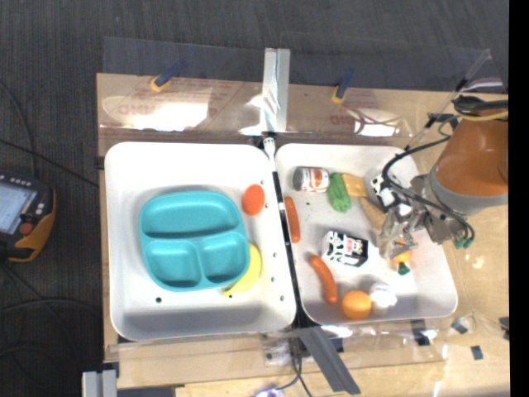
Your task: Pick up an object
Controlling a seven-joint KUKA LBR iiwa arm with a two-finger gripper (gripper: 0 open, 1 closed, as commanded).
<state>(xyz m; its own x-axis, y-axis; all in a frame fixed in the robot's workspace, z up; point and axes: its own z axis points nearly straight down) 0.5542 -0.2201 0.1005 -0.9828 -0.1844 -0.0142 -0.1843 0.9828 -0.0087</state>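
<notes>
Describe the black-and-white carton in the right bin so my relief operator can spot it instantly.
Look in the right bin, near its middle. The small carton lies between a green toy vegetable above and an orange sausage below-left. It alone has black-and-white cow-like patches.

The robot arm point(475, 176) is round and fat, with a big orange band on top and a grey ring under it. Thin black cables point(405, 160) loop off its side. Its end effector point(398, 236) is small, shiny grey metal.

No legible text — none anywhere
</notes>
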